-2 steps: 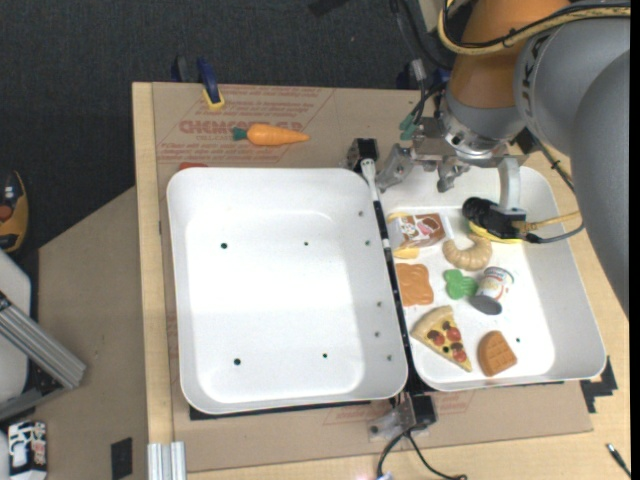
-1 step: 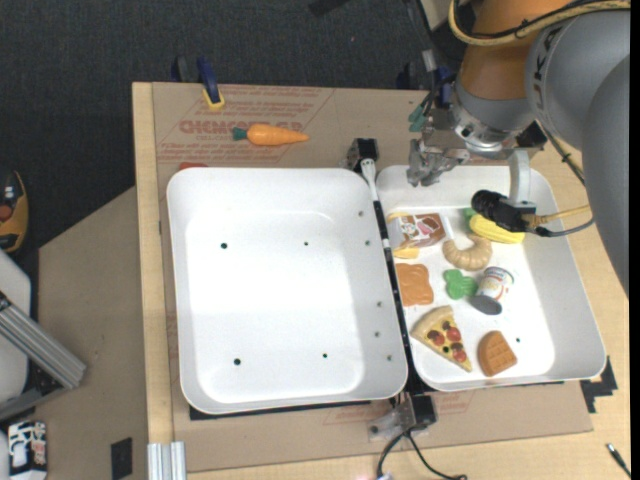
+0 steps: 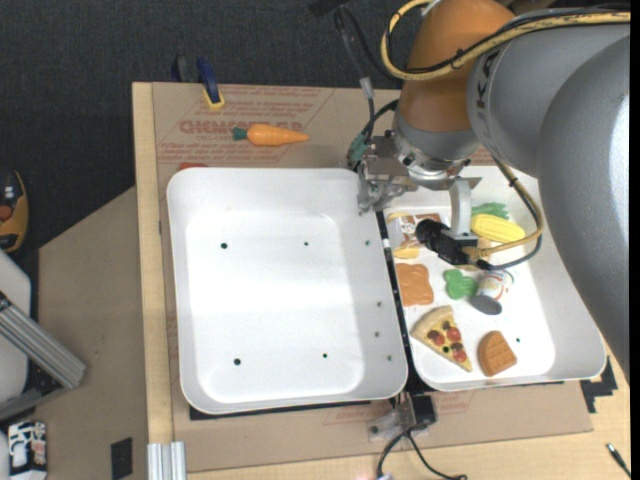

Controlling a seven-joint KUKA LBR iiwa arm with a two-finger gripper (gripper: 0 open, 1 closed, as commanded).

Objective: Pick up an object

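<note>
DESK: What is shown at the bench?

PHOTO: A grey arm (image 3: 560,98) with an orange band is seen reaching in from the view's right. Its gripper (image 3: 373,190) is held low over the far end of the seam where the two white bins meet.

DESK: Is anything gripped?

PHOTO: That cannot be told. Whether the gripper is released or clenched is masked by the wrist and the slant of the view.

DESK: Where are the things to be picked?

PHOTO: They are gathered in the right-hand bin (image 3: 565,343). A yellow corn cob (image 3: 497,230) is laid toward the far side, with a green piece (image 3: 490,210) just behind it. A printed card (image 3: 410,226) is seen just beside the gripper, and a slice of toast (image 3: 415,284) is placed nearer the camera, along the bin's left wall. A green toy (image 3: 460,284) and a small grey-and-white item (image 3: 492,296) are set side by side at the middle. A pizza slice (image 3: 443,334) and a brown bread roll (image 3: 496,352) are laid by the near edge, close together but apart.

DESK: And outside the bins?

PHOTO: A toy carrot (image 3: 270,136) is seen lying on the brown board (image 3: 160,368) behind the left-hand bin (image 3: 185,268), and a blue-and-yellow clamp (image 3: 210,88) is fixed at the board's far edge.
</note>
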